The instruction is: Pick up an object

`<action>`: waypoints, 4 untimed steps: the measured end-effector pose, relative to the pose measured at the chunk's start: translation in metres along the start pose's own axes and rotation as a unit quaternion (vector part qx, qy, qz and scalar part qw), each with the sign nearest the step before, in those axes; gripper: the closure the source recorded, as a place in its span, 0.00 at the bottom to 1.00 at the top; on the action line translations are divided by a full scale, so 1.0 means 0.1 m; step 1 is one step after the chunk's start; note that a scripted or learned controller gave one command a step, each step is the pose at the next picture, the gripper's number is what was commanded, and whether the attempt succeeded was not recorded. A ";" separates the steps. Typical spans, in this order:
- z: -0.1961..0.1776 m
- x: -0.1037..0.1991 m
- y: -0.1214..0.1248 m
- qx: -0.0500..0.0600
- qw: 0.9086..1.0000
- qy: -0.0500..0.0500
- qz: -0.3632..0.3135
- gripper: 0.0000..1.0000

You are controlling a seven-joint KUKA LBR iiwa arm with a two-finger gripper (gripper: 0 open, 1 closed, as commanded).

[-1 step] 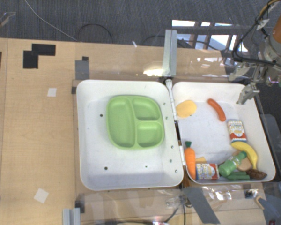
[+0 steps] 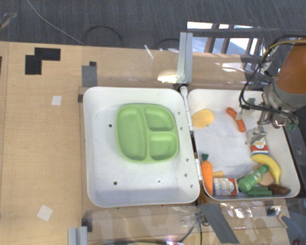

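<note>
Right bin (image 2: 290, 152), near edge: a can (image 2: 224, 186), a green bottle (image 2: 253, 179) and a dark item (image 2: 279, 190) are lying together; a carrot (image 2: 207, 171) is resting along the left wall. A banana (image 2: 269, 165) is sitting by the right wall, a small red-and-white item (image 2: 259, 147) just beyond it. The jaws (image 2: 257, 135) are hovering above that item, state indeterminable. Far half: an orange sausage (image 2: 235, 119), a yellow lemon-like piece (image 2: 202, 118). Left bin (image 2: 99, 188): a green divided plate (image 2: 146, 132) is lying centrally.

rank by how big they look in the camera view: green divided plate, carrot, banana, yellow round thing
1. green divided plate, by far the largest
2. carrot and banana, which look too alike to rank
3. yellow round thing, the smallest
</note>
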State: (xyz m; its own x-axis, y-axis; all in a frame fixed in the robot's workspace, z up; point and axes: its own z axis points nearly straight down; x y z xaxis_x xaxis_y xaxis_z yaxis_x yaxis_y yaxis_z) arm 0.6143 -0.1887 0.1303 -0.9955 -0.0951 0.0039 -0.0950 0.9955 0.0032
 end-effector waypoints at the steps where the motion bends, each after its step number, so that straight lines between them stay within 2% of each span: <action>1: 0.41 0.08 0.27 0.004 1.000 -0.010 -0.001 0.00; 2: 0.41 0.02 0.22 0.003 1.000 -0.009 -0.012 0.00; 4: 0.41 0.06 0.22 0.003 1.000 -0.009 0.022 0.00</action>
State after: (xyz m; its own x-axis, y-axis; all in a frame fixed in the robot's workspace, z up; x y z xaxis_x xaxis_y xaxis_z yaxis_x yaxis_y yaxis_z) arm 0.6065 -0.1677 0.0890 -0.9986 -0.0511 -0.0134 -0.0511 0.9987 -0.0022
